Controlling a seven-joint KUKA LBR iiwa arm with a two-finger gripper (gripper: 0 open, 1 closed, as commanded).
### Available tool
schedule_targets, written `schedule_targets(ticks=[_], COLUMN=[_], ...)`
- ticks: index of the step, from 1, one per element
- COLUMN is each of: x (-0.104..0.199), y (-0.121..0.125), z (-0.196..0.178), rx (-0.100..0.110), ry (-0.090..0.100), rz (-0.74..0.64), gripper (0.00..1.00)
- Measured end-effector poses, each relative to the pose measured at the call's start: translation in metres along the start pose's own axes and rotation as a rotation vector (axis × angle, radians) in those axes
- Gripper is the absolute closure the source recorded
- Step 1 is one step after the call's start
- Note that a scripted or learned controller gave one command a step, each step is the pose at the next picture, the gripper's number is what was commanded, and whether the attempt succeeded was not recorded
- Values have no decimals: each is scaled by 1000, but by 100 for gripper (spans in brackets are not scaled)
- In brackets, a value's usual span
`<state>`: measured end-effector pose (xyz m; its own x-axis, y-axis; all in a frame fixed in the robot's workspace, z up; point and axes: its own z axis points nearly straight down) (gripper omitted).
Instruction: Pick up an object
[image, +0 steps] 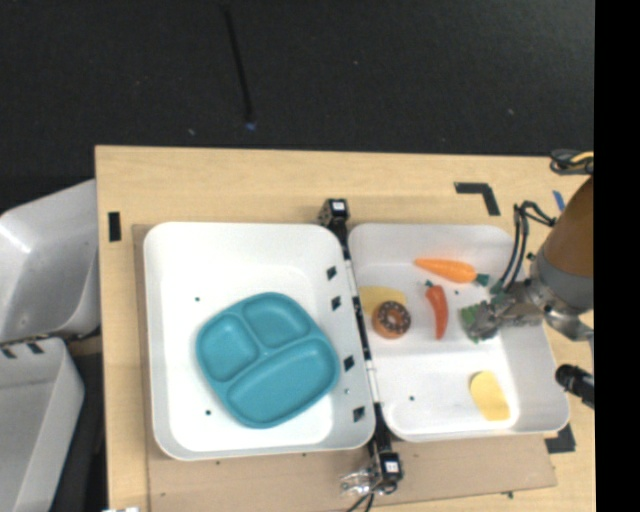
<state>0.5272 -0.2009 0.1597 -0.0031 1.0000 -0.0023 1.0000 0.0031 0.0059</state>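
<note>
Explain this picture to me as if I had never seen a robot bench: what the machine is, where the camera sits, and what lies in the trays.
One camera looks down at a slant on a wooden bench bearing two shallow white bins. The machine is a grey robot arm with an orange band, reaching in from the right. Its gripper sits low over the right white bin, where something green shows beside it; whether anything is held cannot be told.

The left white bin holds a blue plastic plate with three compartments. The right bin holds toy food: an orange carrot, a red chilli pepper, a round brown doughnut lying on a pale yellow piece, and a yellow lump near the front.
</note>
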Motion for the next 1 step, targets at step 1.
schedule_targets(ticks=[1], x=[-3], y=[0], z=[-44], rx=[0], ry=[0], rz=[1], gripper=[100])
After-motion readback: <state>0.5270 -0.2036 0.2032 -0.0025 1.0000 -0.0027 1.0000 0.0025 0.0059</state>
